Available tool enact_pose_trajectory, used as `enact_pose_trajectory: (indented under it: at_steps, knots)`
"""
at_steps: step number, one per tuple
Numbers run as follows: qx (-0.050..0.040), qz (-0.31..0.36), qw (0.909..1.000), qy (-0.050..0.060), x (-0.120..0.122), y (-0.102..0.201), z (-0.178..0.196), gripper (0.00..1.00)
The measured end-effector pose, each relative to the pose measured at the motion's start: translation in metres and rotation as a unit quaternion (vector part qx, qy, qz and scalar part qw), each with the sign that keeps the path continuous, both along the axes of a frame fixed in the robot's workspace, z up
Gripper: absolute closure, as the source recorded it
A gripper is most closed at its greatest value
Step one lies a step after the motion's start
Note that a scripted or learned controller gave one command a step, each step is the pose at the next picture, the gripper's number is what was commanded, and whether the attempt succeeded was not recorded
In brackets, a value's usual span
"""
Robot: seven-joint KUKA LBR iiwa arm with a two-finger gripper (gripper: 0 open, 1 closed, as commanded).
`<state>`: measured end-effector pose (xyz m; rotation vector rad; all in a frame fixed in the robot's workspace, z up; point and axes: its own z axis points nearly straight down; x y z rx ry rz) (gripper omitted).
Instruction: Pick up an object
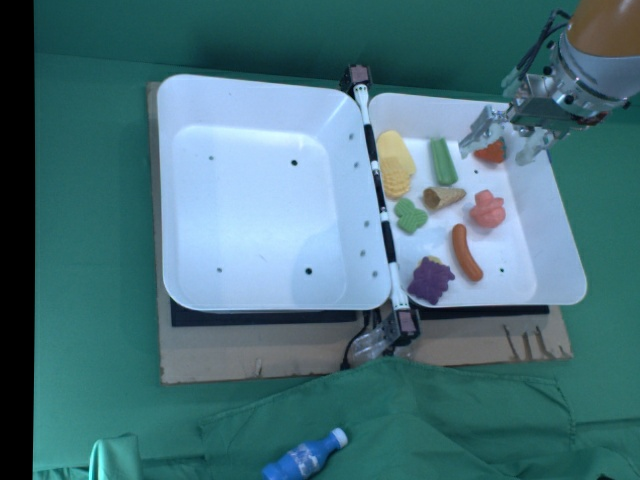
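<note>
Red-orange, a small toy piece [491,152] lies at the far edge of the right bin [560,268], between the spread fingers of the end effector [506,138]. The fingers stand on both sides of it but do not pinch it. Judging from this, the pick is only prepared: closing and lifting are left. The other toys rest in the same bin.

I work in what looks like a robotics lab: my bench is draped in green cloth [120,388], two white bins [180,108] sit on cardboard [200,363], and toy foods [430,280] fill one bin.
</note>
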<state>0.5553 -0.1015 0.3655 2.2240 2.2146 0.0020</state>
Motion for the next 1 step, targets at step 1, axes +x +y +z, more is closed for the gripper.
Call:
enact_pose_trajectory:
  at_steps: [1]
  knots:
    - [0.0000, 0.000, 1.0000, 0.000, 0.0000, 0.0000, 0.0000, 0.00]
